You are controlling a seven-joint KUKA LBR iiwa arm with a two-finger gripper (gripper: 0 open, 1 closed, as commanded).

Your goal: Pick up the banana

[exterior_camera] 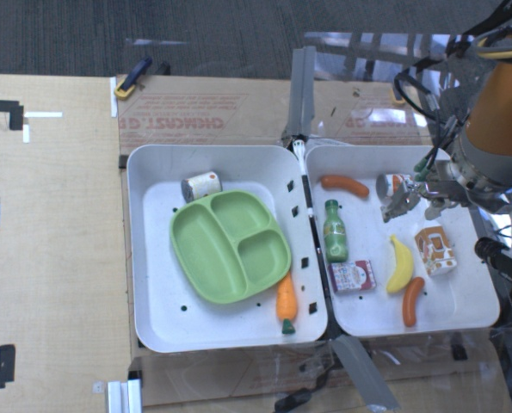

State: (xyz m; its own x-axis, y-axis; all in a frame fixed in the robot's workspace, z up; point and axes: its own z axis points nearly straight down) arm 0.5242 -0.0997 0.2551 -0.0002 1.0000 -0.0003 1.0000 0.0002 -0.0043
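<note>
Banana (400, 264) between carton (436, 251), sausage (412, 301); gripper (397, 206) above, seemingly open, empty.

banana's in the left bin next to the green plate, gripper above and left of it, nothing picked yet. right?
Not quite: the banana lies in the right bin, between the small red carton and the orange-and-white carton. The green plate sits in the left bin. The camera view shows it. The gripper is above and left of the banana, nothing picked yet.

bins (139, 231): 2 | sausages (345, 185): 2 | banana (400, 266): 1 | bottle (334, 231): 1 | carrot (287, 299): 1 | plate (230, 245): 1
</note>
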